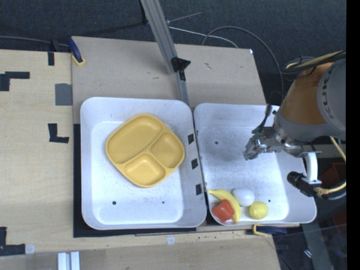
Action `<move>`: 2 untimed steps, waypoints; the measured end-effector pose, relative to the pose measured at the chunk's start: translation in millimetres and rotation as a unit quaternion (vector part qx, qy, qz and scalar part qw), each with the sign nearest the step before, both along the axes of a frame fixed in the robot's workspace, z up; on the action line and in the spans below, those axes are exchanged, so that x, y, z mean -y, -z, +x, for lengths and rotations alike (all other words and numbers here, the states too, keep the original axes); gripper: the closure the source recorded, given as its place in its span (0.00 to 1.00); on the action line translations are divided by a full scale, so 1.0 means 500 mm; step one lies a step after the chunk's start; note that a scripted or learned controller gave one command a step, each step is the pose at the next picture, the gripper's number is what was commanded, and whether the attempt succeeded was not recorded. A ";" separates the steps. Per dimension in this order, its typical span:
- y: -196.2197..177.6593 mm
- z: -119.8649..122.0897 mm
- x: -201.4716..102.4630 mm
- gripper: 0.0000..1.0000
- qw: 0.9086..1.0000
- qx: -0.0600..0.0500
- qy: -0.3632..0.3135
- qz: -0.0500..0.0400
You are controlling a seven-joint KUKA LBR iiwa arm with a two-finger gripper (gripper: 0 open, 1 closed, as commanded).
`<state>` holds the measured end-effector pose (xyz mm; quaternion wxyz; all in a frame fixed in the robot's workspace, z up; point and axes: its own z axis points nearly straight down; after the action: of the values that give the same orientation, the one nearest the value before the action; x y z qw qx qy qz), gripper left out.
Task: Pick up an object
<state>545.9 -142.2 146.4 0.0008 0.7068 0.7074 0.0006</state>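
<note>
Gripper (pixel 256 148) hangs above the right bin (pixel 225 122), whether spread I cannot tell; better descend squarely on the banana (pixel 225 196) at seven o'clock.

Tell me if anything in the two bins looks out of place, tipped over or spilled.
Nothing looks spilled or broken. The yellow divided plate lies flat but turned at an angle in the left bin. In the right bin, the banana, red piece, white ball and yellow ball crowd the near edge.
</note>
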 end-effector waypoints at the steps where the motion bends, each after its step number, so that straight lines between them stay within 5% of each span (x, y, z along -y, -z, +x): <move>1: -0.105 -0.008 -0.019 1.00 1.000 0.001 -0.001 0.000; 2: -0.132 -0.007 -0.020 1.00 1.000 -0.001 0.000 0.000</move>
<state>542.1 -132.2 212.2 0.0000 0.7066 0.7077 0.0002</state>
